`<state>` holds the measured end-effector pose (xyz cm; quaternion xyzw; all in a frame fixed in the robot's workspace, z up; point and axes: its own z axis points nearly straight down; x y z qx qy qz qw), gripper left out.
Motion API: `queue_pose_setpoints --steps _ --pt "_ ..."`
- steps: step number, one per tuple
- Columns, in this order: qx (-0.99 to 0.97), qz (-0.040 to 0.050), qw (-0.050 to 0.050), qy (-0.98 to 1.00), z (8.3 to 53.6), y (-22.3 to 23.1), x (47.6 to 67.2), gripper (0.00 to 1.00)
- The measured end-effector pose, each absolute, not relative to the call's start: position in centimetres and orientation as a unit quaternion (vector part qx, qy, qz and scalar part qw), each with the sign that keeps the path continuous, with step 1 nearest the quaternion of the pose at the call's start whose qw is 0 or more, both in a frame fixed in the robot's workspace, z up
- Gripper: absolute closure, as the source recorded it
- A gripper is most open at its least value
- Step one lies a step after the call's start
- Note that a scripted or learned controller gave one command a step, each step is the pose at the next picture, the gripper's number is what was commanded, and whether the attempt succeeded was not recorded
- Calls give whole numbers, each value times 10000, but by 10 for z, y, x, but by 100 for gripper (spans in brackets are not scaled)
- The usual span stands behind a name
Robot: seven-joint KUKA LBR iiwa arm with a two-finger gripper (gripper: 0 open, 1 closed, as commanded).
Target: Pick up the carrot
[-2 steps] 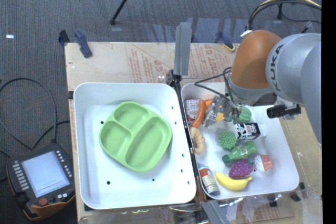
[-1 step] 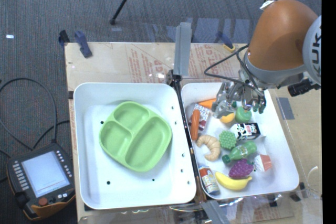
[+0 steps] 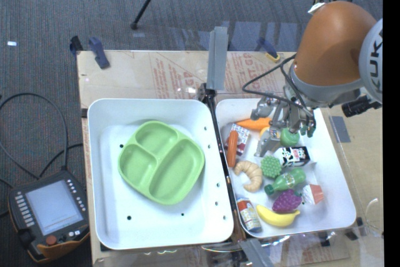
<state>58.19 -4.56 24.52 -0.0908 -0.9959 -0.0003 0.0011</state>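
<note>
The orange carrot lies in the upper left part of the right bin, its thin end pointing left. My gripper hangs over the carrot's thick right end, and the wrist hides that end. The two metal fingers stand apart, one just behind the carrot and one in front of it. The gripper is open and the carrot rests on the bin floor.
Packed around the carrot are a sausage, a croissant, a green spiky ball, a milk carton, a green bottle, grapes and a banana. A green divided plate sits in the left bin.
</note>
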Motion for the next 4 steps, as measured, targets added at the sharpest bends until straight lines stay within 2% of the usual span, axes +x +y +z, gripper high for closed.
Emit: queue_pose_setpoints --steps 1,2,3,4 --pt "-619 -6 48 -9981 182 -27 613 0" --pt "-928 -9 -15 -9957 100 -79 626 0" --pt "-1630 -28 -63 -9866 94 -85 621 0" --pt "-2498 -24 -50 -9683 93 -78 624 0"
